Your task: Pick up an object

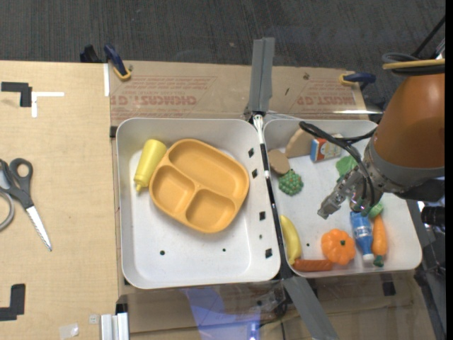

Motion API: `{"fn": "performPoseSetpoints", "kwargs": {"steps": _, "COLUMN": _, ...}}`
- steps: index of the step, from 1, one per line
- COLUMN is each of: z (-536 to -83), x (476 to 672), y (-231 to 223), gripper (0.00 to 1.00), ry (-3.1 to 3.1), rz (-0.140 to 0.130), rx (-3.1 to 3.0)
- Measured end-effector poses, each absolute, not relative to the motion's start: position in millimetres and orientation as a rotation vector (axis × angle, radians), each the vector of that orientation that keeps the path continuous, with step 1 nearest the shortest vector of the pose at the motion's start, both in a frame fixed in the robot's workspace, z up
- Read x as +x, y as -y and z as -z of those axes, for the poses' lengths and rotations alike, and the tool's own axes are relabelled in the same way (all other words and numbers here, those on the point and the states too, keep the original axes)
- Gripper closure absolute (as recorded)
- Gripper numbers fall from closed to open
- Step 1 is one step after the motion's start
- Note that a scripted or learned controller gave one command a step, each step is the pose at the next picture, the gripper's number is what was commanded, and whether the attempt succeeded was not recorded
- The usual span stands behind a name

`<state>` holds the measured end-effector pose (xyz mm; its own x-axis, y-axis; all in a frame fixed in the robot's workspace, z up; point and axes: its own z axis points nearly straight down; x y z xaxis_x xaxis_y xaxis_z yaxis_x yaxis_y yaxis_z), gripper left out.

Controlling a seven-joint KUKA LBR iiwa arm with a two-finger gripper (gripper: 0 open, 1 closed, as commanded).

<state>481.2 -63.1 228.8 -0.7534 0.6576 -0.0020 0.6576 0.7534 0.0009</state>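
Objects for picking lie in the right bin (403,264): a toy pumpkin (338,247), a blue bottle (362,234), a carrot (380,236), a banana (289,236) against the left wall, a red chilli (311,265) at the near edge, a broccoli floret (290,183), a brown disc (279,163), and a small carton (325,149) toward the far wall. The left bin (191,271) bears a yellow divided plate (196,185) with a yellow mustard bottle (148,163) just beside it. Scissors (21,197) rest on the bench, well apart from both bins.

Progress: judged from this view, no object is lifted; all lie on the bin floors, so selection, grasp and lift remain.

Pose: the arm enters from the right, its orange band above the right bin. The gripper (338,200) hangs over the bin's middle, between floret and pumpkin, pointing down and left. Nothing is seen between its fingers; whether they are spread or closed cannot be told.
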Motion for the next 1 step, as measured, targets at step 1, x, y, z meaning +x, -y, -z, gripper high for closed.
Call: {"fn": "performPoseSetpoints", "kwargs": {"steps": 1, "z": -166.4, "x": 477.9, "y": 126.8, "gripper": 1.00, "ry": -3.078, "rz": 0.000, "rx": 0.629}}
